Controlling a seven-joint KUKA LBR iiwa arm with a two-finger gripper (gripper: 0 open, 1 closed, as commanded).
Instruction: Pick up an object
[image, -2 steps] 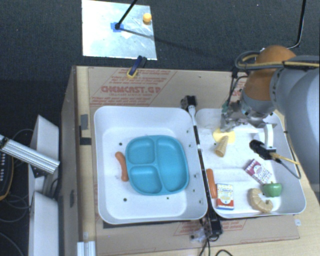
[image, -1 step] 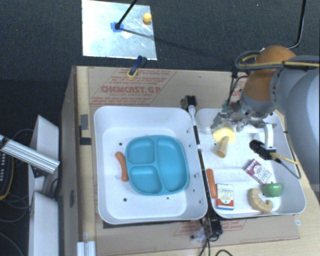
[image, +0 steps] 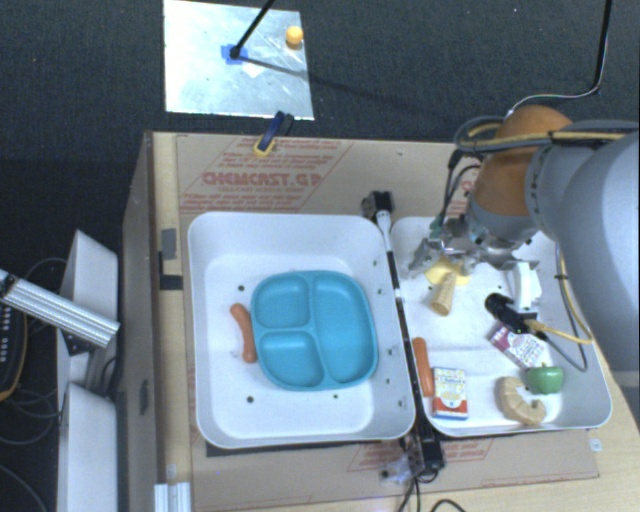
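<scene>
Blue divided plate (image: 312, 330) in left bin (image: 215, 400), sausage (image: 243, 332) beside it, arm (image: 560, 170) above right bin (image: 590, 405)

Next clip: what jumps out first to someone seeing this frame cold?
The blue divided plate in the left bin, a sausage lying beside it. Then the grey arm with its orange band, reaching over the cluttered right bin above a yellow cone.
</scene>
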